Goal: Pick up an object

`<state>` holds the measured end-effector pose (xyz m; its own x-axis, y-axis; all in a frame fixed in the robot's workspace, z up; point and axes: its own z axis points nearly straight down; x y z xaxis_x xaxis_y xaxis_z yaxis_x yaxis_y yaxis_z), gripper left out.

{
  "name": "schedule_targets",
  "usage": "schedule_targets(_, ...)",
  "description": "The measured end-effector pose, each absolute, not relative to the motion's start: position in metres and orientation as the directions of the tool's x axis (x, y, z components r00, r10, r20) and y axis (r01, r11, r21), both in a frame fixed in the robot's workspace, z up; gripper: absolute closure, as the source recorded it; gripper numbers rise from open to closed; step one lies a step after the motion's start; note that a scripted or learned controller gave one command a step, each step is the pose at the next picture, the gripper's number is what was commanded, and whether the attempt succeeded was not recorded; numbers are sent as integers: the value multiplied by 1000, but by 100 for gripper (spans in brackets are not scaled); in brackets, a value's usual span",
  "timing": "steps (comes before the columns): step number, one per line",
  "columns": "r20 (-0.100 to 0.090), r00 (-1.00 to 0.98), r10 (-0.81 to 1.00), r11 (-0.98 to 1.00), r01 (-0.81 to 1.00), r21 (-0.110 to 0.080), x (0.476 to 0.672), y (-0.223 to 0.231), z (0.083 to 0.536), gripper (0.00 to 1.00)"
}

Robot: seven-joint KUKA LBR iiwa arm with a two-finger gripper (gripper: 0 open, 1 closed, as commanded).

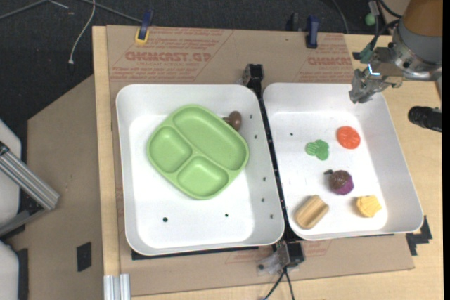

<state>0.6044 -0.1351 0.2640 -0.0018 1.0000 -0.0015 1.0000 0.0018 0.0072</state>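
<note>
Five objects lie in the right bin (394,151), below the gripper (362,93).

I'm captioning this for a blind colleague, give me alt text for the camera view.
A grey robot arm's gripper hovers at the far edge of the right white bin, which holds an orange ball, a green piece, a purple item, a tan block and a yellow piece. The left bin holds a green divided tray with a small brown object beside it.
</note>
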Motion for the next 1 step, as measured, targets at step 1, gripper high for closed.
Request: schedule_targets(1, 3, -4, 1000, 4, 1000, -3, 586, -93, 250, 100)
